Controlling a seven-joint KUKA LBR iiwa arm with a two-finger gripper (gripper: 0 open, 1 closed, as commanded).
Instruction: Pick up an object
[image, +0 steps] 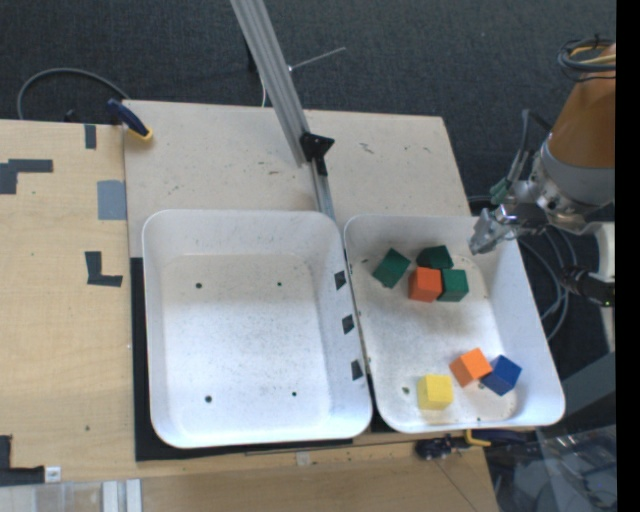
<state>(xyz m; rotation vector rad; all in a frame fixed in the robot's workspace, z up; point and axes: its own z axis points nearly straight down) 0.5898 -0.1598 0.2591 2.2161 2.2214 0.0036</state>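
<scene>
- Seven cubes lie in the right bin (535, 345), none lifted; your pick is not yet made.
- At the bin's 12 o'clock you have a cluster: a green cube (392, 268), a dark green cube (434, 257), an orange cube (425, 284) and a second green cube (455, 285), the last three touching.
- At 5 o'clock sit a yellow cube (435, 391), a second orange cube (470, 366) and a blue cube (503, 374); orange and blue touch, yellow is just beside them.
- The left bin (160, 300) holds no cubes.
- The gripper (487, 234) hangs over the right bin's rim at 1 o'clock, near the cluster but apart from it; nothing sits between its tips.
- You cannot tell whether the pincer is open or closed; it is small, grey and blurred against the rim.
- Left to do, by my judgement: choose a cube, descend, close, lift.
- The arm is cut off at the frame's right; the dark green cube is partly hidden behind its neighbours.
</scene>
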